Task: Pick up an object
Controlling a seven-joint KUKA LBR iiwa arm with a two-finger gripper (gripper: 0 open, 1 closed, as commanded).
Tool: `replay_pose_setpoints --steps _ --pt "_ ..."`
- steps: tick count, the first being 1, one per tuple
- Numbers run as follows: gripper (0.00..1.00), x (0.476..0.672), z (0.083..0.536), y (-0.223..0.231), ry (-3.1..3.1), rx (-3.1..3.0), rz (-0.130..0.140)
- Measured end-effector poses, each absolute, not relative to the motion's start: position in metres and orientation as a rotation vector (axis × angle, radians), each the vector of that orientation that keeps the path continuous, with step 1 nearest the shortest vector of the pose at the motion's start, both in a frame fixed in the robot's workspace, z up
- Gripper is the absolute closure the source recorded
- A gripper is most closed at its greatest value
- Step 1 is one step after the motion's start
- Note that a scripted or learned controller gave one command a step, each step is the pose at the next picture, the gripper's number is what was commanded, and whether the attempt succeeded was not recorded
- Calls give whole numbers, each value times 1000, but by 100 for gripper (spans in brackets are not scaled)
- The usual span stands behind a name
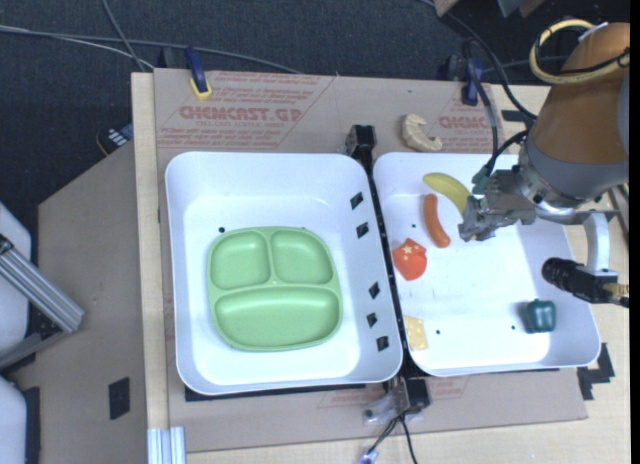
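Arm (580, 102): reaching in over right bin (560, 352), orange band above wrist.
Pincer (476, 230): low over right bin, just right of sausage; open or closed, cannot tell.
Sausage (436, 221): in right bin, slanted, apart from pincer.
Banana (447, 190): just above sausage, near pincer.
Tomato (410, 259): below-left of sausage.
Green block (539, 316): far right of sausage, same bin.
Left bin (190, 192): left of sausage, holding green divided plate (275, 288).
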State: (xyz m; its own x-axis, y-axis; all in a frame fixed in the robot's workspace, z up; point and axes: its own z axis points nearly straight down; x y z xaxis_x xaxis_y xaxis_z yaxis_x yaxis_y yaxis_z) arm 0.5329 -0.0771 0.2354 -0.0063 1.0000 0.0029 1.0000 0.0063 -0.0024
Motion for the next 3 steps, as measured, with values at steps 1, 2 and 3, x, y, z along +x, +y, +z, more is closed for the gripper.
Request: replay_pose_setpoints --steps 1,2,3 --pt "100 553 225 -19 -2228 -2214 -3" --pt "100 576 222 20 -2228 -2215 -4" --pt "100 600 228 63 -2228 -2216 -6"
